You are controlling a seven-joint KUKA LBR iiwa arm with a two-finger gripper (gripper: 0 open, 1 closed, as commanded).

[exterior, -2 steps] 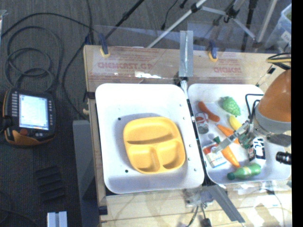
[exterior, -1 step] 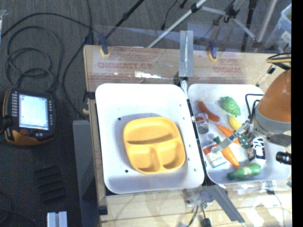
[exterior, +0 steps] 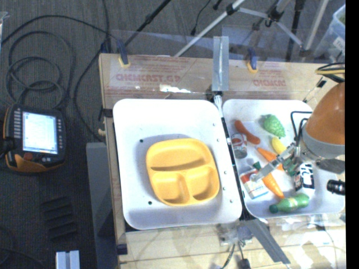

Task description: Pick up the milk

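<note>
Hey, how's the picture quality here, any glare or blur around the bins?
Camera view: soft overall, small toys in the right bin blur together; bright glare on the clear panel behind the bins; left bin evenly lit, yellow tray casting a faint shadow.

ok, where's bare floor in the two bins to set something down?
Left bin: bare white strip all round the yellow tray, widest along the far edge. Right bin: crowded with toy food, the milk carton and the gripper; a small bare patch at the far left corner beyond the sausage.
</note>
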